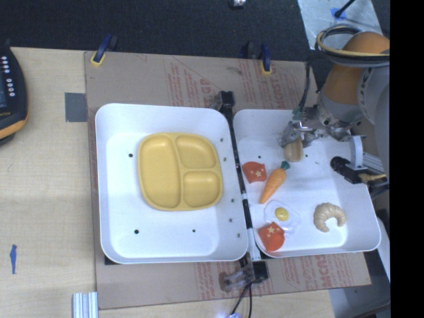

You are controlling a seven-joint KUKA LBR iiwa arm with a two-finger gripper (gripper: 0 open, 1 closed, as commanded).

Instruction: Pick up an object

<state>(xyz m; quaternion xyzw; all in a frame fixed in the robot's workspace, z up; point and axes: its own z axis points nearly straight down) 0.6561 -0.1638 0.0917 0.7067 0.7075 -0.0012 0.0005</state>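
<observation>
- My gripper hangs over the back of the right bin, at about twelve o'clock from that bin's middle, my grey arm with its orange band reaching in from the right.
- A small tan object sits right under my fingertips, touching or very nearly so; whether it lies between my fingers or just below them I cannot tell, and whether my hand is released or clenched I cannot tell either.
- An orange carrot with a green top lies slantwise at six o'clock from my gripper, its leafy end just beside the tan object.
- A red strawberry piece rests at nine o'clock from the carrot, near the bin's left wall.
- A fried egg lies at six o'clock from the carrot's tip, and a red tomato-like piece with a yellow star touches it at seven o'clock, against the front wall.
- A pale croissant sits at three o'clock from the egg, well apart from my gripper.
- The left bin holds a yellow divided plate, lying flat near its middle.
- Both bins rest on a brown cardboard sheet held by blue clamps at its far edge.
</observation>
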